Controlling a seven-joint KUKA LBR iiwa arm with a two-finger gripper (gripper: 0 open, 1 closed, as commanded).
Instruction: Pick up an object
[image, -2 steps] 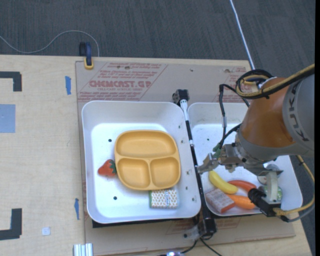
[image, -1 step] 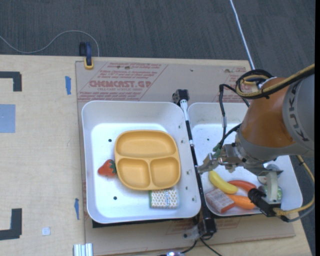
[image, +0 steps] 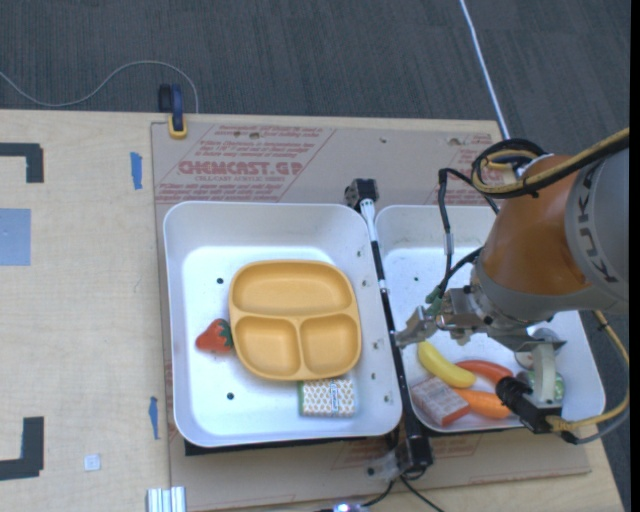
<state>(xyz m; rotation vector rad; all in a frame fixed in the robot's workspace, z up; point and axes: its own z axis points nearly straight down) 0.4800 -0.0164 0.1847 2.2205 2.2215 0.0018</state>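
The right bin (image: 410, 262) holds a yellow banana (image: 445, 365), a red pepper (image: 488, 369), an orange carrot (image: 484, 404), a pink-and-white packet (image: 438, 399) and a small green-and-white item (image: 546, 384). My gripper (image: 412, 328) hangs low over this bin's left side, just above and to the left of the banana's upper end. The grey and orange arm covers the bin's middle and right. I see nothing held in the gripper.
The left bin (image: 190, 300) carries a yellow divided plate (image: 295, 318), a strawberry (image: 213, 337) on the plate's left and a green patterned box (image: 328, 397) at its front. A black bracket (image: 361, 191) sits between the bins at the back.
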